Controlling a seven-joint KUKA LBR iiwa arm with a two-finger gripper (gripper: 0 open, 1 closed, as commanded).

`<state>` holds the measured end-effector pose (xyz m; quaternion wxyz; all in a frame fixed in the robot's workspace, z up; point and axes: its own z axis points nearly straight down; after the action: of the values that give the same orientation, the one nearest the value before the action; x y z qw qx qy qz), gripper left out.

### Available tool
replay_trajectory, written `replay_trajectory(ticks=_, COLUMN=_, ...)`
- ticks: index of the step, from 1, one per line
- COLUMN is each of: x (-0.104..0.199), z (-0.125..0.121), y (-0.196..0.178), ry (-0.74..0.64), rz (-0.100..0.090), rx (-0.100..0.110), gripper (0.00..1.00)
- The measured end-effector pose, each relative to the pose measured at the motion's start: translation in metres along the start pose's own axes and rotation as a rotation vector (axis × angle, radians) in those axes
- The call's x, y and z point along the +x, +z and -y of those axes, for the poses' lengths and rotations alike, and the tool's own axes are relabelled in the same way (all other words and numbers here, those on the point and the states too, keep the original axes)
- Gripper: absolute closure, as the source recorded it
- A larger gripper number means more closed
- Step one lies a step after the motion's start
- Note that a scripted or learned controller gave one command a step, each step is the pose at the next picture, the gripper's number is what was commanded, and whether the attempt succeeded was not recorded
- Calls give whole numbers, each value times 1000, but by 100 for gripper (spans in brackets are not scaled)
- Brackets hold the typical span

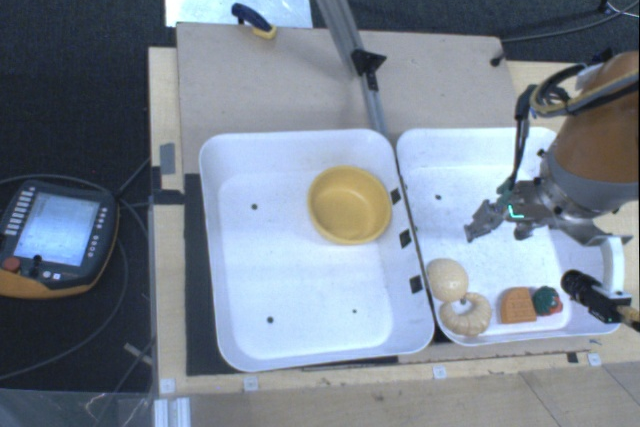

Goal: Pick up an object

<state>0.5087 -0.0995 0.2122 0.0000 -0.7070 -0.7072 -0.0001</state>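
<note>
Camera view: egg (446, 277) below-left of gripper (484, 223)

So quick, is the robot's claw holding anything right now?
Gripper: hovering over the right white bin, nothing seen between its fingers; open or shut cannot be told.
</note>
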Motion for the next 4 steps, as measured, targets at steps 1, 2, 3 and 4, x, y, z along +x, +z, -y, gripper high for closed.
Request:
replay_trajectory(ticks=1, x=0, z=0, y=0, ry=0, rz=0, rx=0, gripper=0)
replay_trajectory(ticks=2, x=-2, z=-9, y=49, ry=0, rz=0, rx=3, gripper=0)
replay_trajectory(ticks=3, x=-6, z=-16, y=97, ry=1, rz=0, rx=3, gripper=0)
replay_trajectory(ticks=4, x=-6, z=-16, y=123, ry=0, rz=0, rx=1, gripper=0)
